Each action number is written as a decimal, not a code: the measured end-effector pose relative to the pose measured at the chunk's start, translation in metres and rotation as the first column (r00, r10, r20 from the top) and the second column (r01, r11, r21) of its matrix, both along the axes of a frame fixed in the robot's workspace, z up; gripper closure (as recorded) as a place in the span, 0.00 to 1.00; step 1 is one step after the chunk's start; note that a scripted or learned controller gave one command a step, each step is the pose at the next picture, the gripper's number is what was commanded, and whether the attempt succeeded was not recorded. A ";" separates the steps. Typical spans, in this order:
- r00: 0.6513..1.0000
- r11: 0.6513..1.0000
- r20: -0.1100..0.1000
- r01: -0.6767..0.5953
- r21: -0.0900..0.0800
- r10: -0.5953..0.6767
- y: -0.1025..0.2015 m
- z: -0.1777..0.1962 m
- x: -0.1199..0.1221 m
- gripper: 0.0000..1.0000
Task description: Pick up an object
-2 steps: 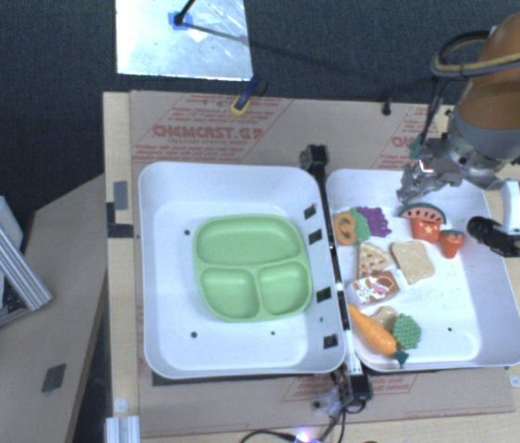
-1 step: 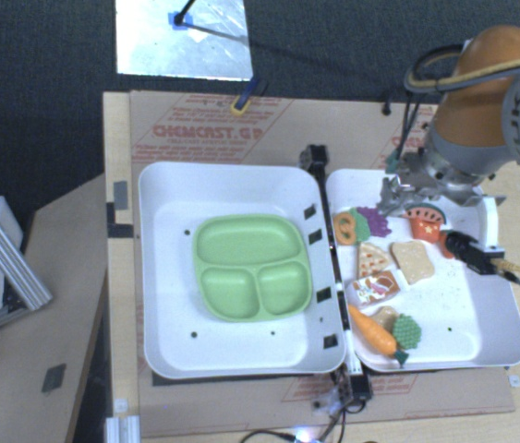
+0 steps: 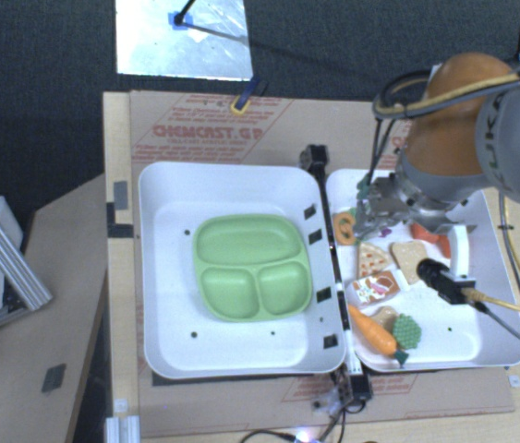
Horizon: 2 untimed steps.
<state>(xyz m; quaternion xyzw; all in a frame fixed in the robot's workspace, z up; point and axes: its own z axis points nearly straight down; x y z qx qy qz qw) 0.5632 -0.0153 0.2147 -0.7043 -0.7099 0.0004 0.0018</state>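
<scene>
Even bright overhead light, soft shadows, glare on the foil sheet (image 3: 184, 24), slightly soft focus.

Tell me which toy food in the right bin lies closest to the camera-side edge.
The orange carrot, lying by the green leafy piece at the right bin's near edge; the pizza slice and toast sit farther back.

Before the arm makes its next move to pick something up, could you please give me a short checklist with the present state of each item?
1. Pincer is over the right bin, where the toys lie: ok.
2. Pincer open or shut: cannot tell; the wrist hides it.
3. An object between its tips: cannot tell.
4. Nearby targets present: pizza slice and orange ring lie just beside it: ok.
5. Toys are crowded; carrot touches the green piece: not ok for a clean single grasp.
6. Green tray sits flat in the left bin, apart from the arm: ok.
</scene>
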 end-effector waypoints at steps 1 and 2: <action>1.000 1.000 0.001 -0.001 0.000 0.001 0.045 0.000 -0.026 1.00; 1.000 1.000 0.002 0.007 -0.001 -0.007 0.042 0.001 -0.039 1.00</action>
